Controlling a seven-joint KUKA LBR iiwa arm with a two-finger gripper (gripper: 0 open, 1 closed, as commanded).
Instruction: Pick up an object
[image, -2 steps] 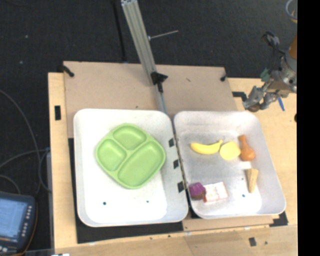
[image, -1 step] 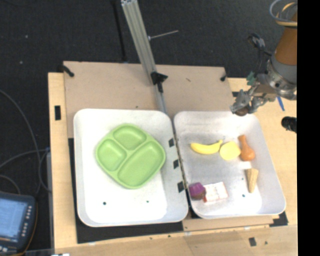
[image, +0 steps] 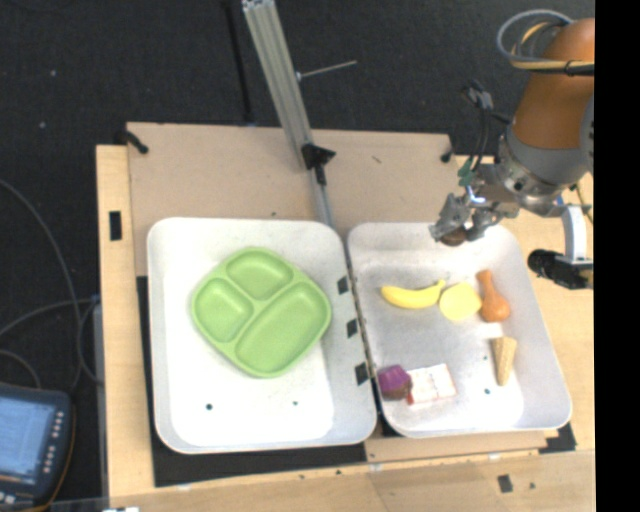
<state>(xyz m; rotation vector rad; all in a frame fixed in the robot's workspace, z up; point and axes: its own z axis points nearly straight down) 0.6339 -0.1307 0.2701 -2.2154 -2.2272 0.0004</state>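
- Bench (image: 200, 170): tan board top, carrying two shallow white bins side by side; a slanted aluminium rail (image: 282, 80) rises from the seam between them toward the top of frame.
- Left bin (image: 180, 400): holds one item, a green divided plate (image: 262, 312) with three compartments, lying flat near the bin's middle, turned at an angle to the bin walls.
- Right bin (image: 545, 400): holds all the small objects, listed below.
- Arm (image: 555, 90): enters at upper right, orange band above a grey wrist, angled down and to the left toward the far edge of the right bin.
- Gripper (image: 455, 232): positioned over the upper wall of the right bin, near its far-left part. Something small and dark brown shows at its tip; cannot tell whether that is an object or part of the fingers. Finger opening: cannot tell.
- Banana (image: 410, 296): yellow, lying flat in the upper half of the right bin, below the gripper and apart from it.
- Yellow round piece (image: 460, 302): just beside the banana's right end, touching or nearly so.
- Orange carrot-like piece (image: 490, 296): immediately right of the yellow round piece, long axis running up-down.
- White-and-red box (image: 432, 385): lying flat near the bin's lower-left corner.
- Tan cone (image: 503, 358): lower right of the bin, pointing down, apart from the others.
- Purple block (image: 394, 380): touching the left side of the white-and-red box, close to the bin's left wall.
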